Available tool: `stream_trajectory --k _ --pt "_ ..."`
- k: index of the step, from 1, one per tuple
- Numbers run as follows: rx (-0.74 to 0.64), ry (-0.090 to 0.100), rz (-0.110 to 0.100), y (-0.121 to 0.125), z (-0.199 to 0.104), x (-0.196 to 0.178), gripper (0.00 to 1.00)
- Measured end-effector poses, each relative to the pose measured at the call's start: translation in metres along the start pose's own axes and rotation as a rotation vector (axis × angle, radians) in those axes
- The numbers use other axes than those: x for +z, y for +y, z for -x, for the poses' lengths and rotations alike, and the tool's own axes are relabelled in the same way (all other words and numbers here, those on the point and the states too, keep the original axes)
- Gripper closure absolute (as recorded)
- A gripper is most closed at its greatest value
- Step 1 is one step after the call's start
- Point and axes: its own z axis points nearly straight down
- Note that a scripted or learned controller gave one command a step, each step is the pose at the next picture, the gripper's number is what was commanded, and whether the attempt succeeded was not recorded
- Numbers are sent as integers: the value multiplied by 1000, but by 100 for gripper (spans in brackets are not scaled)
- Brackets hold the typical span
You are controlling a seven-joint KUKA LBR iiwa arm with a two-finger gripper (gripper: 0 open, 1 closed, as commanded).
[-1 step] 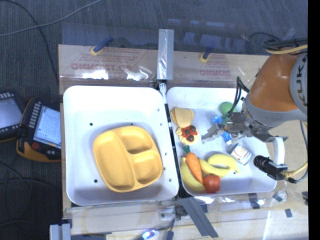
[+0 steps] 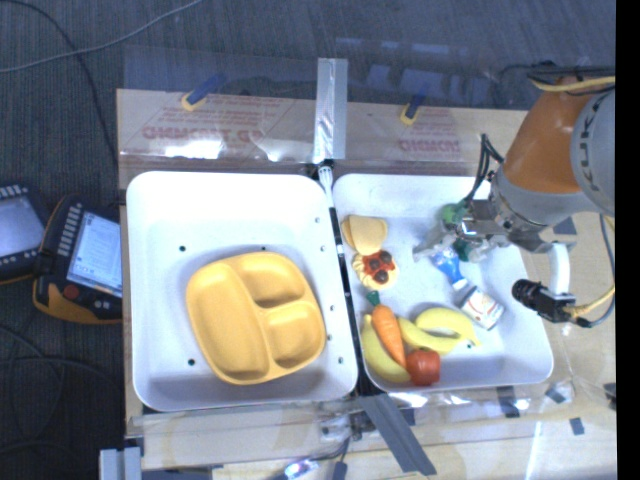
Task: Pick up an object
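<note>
End effector (image 2: 462, 230) over right bin (image 2: 520, 368) (grip state unclear); red bench lettering (image 2: 205, 125) prob. unreadable.

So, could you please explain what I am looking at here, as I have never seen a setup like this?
This is one picture from a camera fixed above a bench, looking down at a slant. The grey and orange machine at the right is a robot arm; its gripper hangs over the right bin. Whether it holds anything cannot be told. That bin has toy food: a carrot, a banana, a tomato, a pizza slice, plus a small blue and white item. The left bin holds a yellow tray with compartments. The arm's job is to pick up one object.
</note>
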Motion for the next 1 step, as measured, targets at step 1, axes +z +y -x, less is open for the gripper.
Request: stream_trajectory --k 1 --pt "-157 -5 12 28 43 79 0"
